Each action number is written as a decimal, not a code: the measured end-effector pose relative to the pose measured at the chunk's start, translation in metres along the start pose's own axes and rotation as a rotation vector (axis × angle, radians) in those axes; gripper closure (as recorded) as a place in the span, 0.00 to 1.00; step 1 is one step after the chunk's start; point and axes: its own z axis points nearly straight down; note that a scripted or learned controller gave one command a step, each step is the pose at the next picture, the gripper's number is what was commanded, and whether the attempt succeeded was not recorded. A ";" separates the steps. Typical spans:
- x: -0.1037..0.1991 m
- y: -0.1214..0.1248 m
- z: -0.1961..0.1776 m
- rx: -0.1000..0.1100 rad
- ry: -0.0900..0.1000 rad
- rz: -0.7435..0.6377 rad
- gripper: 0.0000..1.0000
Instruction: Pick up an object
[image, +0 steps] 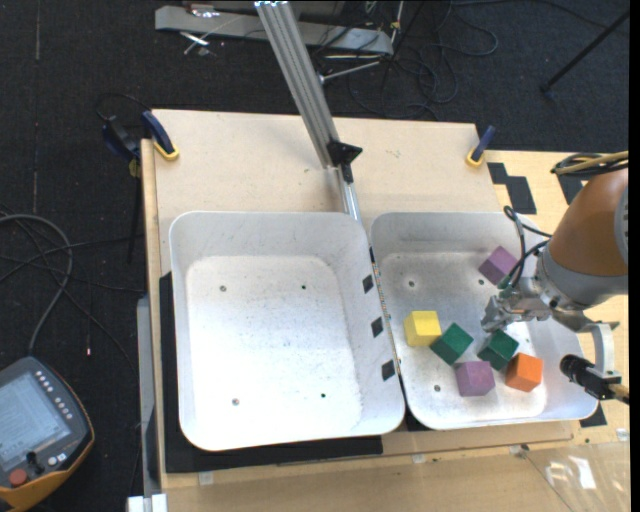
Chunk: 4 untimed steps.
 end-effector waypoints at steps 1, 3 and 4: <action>0.000 0.000 0.001 0.001 0.001 0.000 0.00; 0.098 -0.053 0.009 -0.004 0.000 -0.005 0.00; 0.159 -0.039 -0.094 -0.004 0.003 -0.010 0.00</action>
